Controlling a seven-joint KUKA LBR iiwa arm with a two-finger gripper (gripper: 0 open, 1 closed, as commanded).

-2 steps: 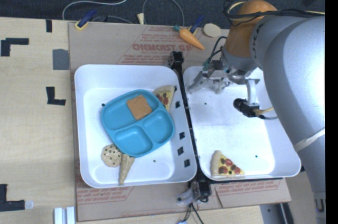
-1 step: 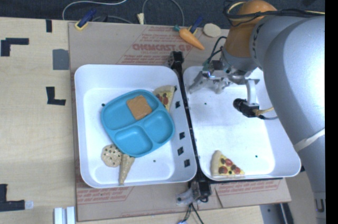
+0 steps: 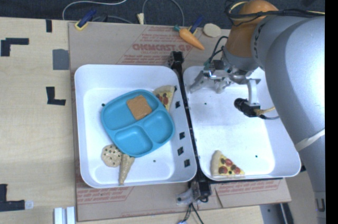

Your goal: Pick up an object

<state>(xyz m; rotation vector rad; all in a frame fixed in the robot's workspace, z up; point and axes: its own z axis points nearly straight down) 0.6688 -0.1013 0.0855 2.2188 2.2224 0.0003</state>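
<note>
Over the right shallow white bin (image 3: pixel 274 157) hangs the grey arm (image 3: pixel 296 59), its two-finger gripper (image 3: pixel 208 80) spread open, gripping nothing. Left white bin (image 3: pixel 84 128): blue divided plastic tray (image 3: pixel 138 123) carrying a tan toast square (image 3: pixel 139 107). Toy pizza slice (image 3: pixel 225 164) lies near the right bin's front edge.

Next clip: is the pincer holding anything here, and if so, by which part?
Nothing is held. The pincer hovers open over the far end of the right bin, with no object between its fingers.
</note>
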